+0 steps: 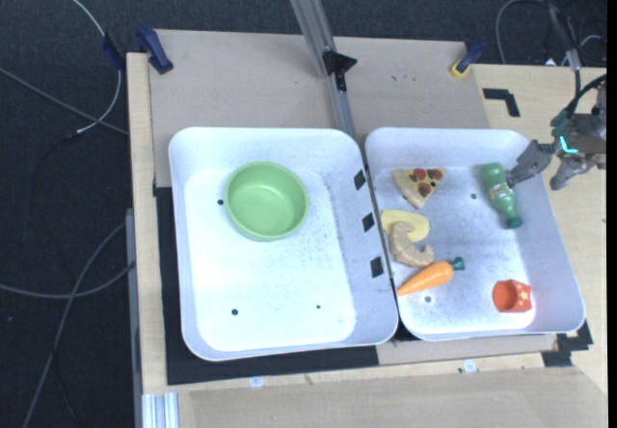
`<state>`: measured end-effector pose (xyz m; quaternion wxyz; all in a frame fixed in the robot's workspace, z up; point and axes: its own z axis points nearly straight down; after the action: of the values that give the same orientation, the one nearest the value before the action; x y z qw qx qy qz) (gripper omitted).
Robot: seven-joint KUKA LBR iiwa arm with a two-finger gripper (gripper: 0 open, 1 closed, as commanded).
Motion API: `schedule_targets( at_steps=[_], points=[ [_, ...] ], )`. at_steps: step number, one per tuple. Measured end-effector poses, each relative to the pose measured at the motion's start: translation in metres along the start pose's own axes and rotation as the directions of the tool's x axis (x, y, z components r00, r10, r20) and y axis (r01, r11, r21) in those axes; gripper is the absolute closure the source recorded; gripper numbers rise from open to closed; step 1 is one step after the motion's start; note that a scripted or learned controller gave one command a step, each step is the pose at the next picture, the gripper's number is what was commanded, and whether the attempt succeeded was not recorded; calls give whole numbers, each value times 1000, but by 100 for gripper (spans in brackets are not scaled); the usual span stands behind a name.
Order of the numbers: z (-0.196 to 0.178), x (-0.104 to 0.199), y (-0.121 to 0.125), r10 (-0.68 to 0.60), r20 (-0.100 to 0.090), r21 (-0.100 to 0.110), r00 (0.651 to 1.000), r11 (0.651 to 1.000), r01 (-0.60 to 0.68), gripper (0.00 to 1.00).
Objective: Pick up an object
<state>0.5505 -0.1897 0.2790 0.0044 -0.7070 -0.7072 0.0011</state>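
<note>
Nearest the camera, along the front of the right bin, an orange-red toy block lies in the front right corner, and a toy carrot lies to its left, tip toward the divide between the bins. Just behind the carrot, a tan curved piece and a yellow wedge lie touching each other near the bin's left wall. Farther back, a pizza slice toy lies flat, apart from the others. A green bottle lies on its side toward the back right of the same bin.

The gripper hangs at the right rim, just beside the bottle's upper end. Its jaws stand spread apart with nothing between them; one dark finger points toward the bottle, though contact cannot be confirmed.

The left bin holds a green bowl, upright, toward its back half. Both bins rest on the desk. A metal rail runs diagonally over the desk's far edge. Blue clamps and a yellow clamp sit at the far corners.
</note>
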Motion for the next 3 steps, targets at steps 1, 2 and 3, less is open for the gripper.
schedule_targets(
  at_steps=[1, 2, 3],
  points=[
    [-2, 0, 1, 0, 1, -4, 1000, 1000, 0, 0],
    [61, 8, 1, 0, -2, 7, 1000, 1000, 0, 0],
    [117, 12, 10, 0, -2, 5, 1000, 1000, 0, 0]
  ],
)
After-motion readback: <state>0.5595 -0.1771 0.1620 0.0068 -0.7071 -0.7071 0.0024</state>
